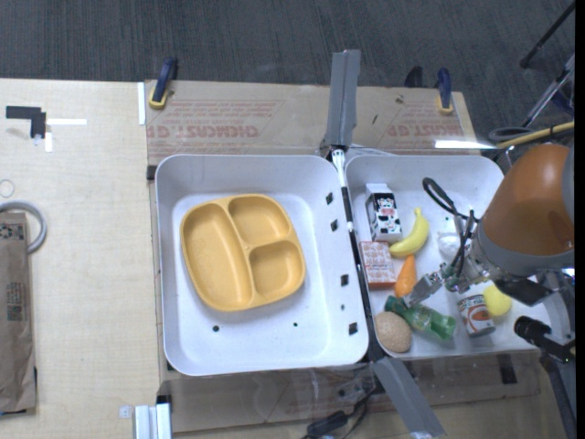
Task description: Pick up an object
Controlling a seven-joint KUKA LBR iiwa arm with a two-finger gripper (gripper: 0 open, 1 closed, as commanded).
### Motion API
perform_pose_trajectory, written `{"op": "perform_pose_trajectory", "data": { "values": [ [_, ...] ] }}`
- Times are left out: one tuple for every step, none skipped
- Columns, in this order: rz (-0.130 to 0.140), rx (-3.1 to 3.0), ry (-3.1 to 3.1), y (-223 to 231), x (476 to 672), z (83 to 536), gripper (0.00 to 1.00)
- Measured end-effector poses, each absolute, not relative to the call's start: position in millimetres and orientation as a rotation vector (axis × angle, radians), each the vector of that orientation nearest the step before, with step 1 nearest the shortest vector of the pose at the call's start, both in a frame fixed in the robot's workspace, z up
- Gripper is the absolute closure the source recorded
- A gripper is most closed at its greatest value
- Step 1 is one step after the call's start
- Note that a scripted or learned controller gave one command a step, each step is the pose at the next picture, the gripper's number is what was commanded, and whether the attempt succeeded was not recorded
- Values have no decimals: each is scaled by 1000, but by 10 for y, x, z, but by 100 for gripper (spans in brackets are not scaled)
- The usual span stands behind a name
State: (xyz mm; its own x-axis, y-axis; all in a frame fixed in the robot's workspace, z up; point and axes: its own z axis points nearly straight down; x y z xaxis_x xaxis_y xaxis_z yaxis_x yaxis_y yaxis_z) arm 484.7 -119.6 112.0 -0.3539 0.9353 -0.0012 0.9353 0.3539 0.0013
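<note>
The right bin point(475, 167) holds several small items: a white milk carton point(383, 213), a banana point(411, 234), a pink box point(375, 262), an orange carrot point(405, 270), a green bottle point(425, 320), a brown round piece point(394, 333), a can point(474, 315) and a yellow lemon point(498, 301). My gripper point(428, 287) hangs low in this bin, just right of the carrot and right above the green bottle. The orange band of the arm point(537, 204) covers the bin's right side. Nothing is clearly seen in the gripper's hold.
The left bin point(174, 273) carries a yellow divided plate point(242, 250). A grey divider bar point(344, 99) runs between the bins at the back. Cardboard point(238, 117) lies behind the bins, and a black cable point(439, 195) loops near the banana.
</note>
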Motion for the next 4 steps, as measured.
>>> {"op": "perform_pose_trajectory", "data": {
  "values": [
    [9,1578,2693,-1040,5385,1023,0],
    [0,1363,2827,-1031,5785,924,0],
    [1,1369,2823,-1037,5789,1016,100],
    [-3,2218,2224,-1228,6075,915,100]
  ]
}}
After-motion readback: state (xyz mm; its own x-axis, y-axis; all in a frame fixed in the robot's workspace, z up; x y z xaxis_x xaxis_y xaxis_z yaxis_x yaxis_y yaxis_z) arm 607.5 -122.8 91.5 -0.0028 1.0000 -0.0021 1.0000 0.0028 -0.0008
